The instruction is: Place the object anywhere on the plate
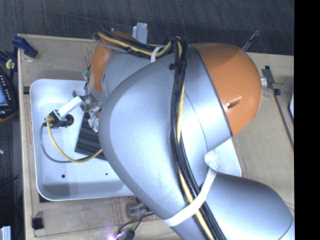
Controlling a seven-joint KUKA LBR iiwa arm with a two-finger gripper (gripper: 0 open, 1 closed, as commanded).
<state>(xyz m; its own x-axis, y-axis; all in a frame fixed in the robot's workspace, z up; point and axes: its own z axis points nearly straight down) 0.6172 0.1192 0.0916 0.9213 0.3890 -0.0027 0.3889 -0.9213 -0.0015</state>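
One white bin (40, 134) is visible beneath the grey arm (165, 134). The gripper (92, 115) sits low over a dark ribbed object (87, 140) on the bin floor; its opening cannot be judged from here.

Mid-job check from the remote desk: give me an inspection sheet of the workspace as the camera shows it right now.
Surface: white bin at the left of a wooden bench; the arm covers most of the rest.
Job's things: plate and object cannot be made out; a dark ribbed slab lies in the bin, partly under the arm.
Clutter: nothing seen beyond that slab.
Hand: the hand sits low over the bin; too hidden to judge its state.
Cables: a yellow cable loops across the bin floor; black and yellow cables run along the arm, held by white ties.
Surroundings: dark floor beyond the bench; blue clamp at the bench's left corner.
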